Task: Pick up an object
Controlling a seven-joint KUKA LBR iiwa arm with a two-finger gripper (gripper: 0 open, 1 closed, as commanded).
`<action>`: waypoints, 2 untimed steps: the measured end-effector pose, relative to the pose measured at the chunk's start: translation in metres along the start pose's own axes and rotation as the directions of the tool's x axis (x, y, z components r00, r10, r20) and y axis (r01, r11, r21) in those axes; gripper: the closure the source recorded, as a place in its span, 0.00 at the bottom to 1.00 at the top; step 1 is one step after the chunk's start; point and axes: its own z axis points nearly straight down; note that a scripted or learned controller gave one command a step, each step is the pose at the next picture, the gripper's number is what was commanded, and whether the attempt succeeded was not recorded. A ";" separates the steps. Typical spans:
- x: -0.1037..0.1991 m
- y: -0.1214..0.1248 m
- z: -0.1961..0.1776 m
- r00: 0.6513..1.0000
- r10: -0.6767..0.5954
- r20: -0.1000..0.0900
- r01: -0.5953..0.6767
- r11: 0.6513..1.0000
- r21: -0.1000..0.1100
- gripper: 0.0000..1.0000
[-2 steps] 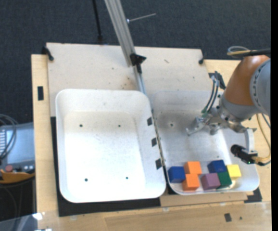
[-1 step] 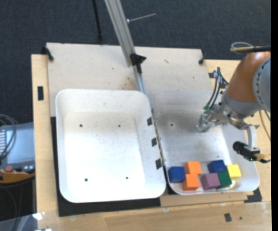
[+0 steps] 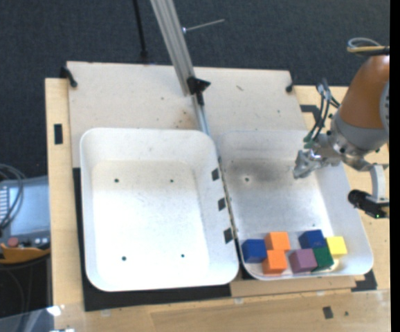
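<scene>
The approach is under way: the metal gripper (image 3: 305, 166) hangs above the right white plastic bin (image 3: 276, 185), and whether it is open cannot be told; next it must travel to the coloured blocks (image 3: 293, 252).

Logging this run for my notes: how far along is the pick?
Nothing looks done yet: the blocks, among them the orange block and the yellow block, all lie at the near edge of the right bin. In hand: the gripper hangs over the bin's far part, away from them. Left: reaching a block, grasping and lifting it.
</scene>
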 end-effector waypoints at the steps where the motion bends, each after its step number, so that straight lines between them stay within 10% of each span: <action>1: -0.002 -0.008 -0.056 1.000 0.000 0.000 0.000 1.000 0.000 1.00; 2: -0.004 -0.006 -0.103 1.000 -0.002 0.000 0.002 1.000 0.000 1.00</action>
